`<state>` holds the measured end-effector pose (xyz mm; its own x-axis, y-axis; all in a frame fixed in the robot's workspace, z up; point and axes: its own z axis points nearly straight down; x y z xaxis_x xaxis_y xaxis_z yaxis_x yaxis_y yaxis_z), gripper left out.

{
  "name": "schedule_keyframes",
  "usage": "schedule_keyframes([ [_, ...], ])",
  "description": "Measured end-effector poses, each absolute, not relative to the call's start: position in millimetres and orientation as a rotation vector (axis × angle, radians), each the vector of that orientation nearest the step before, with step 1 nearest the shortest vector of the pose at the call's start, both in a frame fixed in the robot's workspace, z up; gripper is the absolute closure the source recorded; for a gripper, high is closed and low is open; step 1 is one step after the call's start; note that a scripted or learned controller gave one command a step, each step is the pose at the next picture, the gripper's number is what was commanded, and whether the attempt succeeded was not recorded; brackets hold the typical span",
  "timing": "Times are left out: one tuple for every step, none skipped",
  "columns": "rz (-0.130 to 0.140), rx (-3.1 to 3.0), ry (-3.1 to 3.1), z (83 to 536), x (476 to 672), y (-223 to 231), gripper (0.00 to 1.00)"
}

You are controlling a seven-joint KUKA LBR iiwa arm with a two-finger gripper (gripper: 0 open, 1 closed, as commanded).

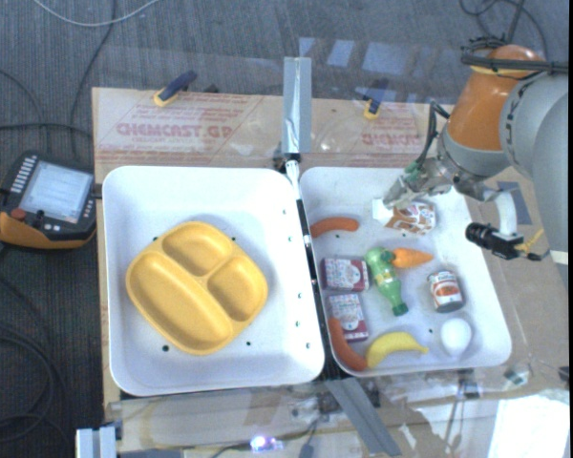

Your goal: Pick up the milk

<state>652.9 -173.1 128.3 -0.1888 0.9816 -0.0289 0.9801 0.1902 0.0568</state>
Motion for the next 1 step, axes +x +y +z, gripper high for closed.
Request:
schedule_keyframes([
  [0.037,1.964,2.38,127.1,652.2,-172.8,0.0],
])
